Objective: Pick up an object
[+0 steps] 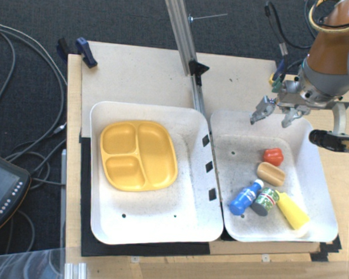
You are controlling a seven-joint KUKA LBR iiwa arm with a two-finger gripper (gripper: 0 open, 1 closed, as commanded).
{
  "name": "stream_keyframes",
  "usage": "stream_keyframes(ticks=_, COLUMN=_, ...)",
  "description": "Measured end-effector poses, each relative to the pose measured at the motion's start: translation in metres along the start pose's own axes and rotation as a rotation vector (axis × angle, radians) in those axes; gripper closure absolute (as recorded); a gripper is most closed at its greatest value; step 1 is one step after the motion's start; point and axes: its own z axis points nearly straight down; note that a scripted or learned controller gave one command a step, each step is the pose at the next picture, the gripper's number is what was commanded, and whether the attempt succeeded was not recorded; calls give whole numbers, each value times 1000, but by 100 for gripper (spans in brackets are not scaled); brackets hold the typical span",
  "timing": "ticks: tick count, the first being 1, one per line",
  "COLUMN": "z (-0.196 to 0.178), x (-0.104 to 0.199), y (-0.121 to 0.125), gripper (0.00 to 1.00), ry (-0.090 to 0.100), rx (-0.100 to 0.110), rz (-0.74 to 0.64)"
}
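End effector (276, 113) hangs open and empty over right bin's (321, 168) upper edge; best descend on the red object (273, 155), apart from clustered bottles.

yellow tray (139, 155) in a white bin (99, 220); red toy (273, 155), tan bun (271, 173), blue bottle (245, 197), green-white can (265, 200), yellow bottle (291, 210) sit below the jaws.

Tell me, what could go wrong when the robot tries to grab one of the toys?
The blue bottle, green can and yellow bottle lie packed together, so the open gripper might bump one while reaching for another. The hot dog and red toy are rounded and could slip out. The gripper hangs over the right bin's far rim and might clip it.
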Motion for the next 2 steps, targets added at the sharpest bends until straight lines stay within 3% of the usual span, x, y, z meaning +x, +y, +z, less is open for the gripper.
stream_keyframes(ticks=1, z=0, x=0, y=0, gripper=0, ry=0, rx=0, rz=0)
stream_keyframes(ticks=2, z=55, x=4, y=9, gripper=0, ry=0, rx=5, rz=-1)
